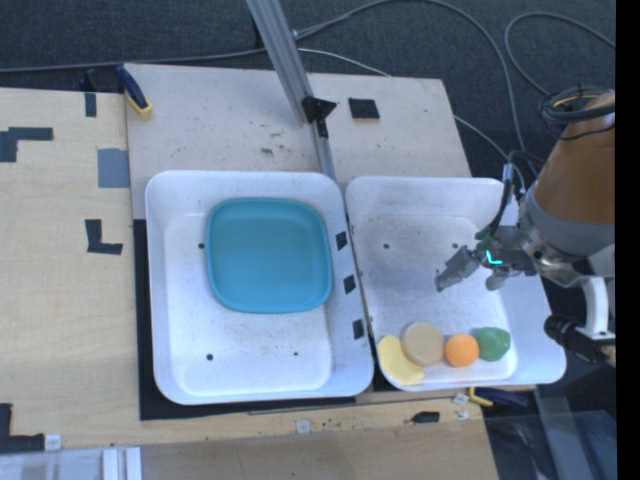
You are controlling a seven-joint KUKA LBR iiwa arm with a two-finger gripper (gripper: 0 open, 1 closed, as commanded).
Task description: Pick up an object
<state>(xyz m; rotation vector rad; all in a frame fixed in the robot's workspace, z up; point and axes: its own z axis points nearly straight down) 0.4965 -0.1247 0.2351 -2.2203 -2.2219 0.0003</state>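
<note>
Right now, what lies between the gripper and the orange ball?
Bare white bin floor separates the gripper from the orange ball, seen in the camera view.

Mounted above the pale wooden bench [60,298], looked down at a slant. Framed both shallow white plastic bins [160,268] whole, side by side at mid distance, far bench edge and dark floor at top. Caught the grey, orange-banded arm [580,188] entering at right.

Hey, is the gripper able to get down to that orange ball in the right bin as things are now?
Probably yes. The gripper hangs over the right bin, with bare floor between it and the orange ball. The green piece and tan disc crowd its sides.
</note>
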